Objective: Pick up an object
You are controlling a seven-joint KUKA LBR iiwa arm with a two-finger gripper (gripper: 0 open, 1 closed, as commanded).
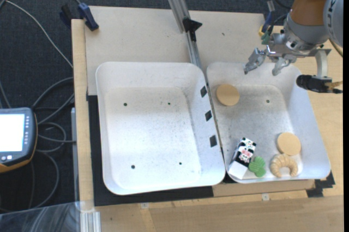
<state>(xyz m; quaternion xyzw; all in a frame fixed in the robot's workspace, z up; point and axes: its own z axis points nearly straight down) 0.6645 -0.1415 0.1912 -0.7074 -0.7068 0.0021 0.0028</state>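
My gripper (pixel 266 63) hangs over the far edge of the right bin (pixel 305 111), its two fingers spread open with nothing between them. A tan round disc (pixel 228 95) lies in the bin's far left part, below and left of the gripper. Near the front edge sit a second tan disc (pixel 288 143), a croissant-shaped piece (pixel 286 165), a small green object (pixel 257 166) and a black-and-white carton (pixel 243 155).
The left bin (pixel 147 127) sits beside the right one. A metal rail (pixel 177 1) slants down between the bins from the back. A blue clamp (pixel 87 15) sits at the board's far left corner. Cables and a handheld screen (pixel 15 138) lie left of the bench.
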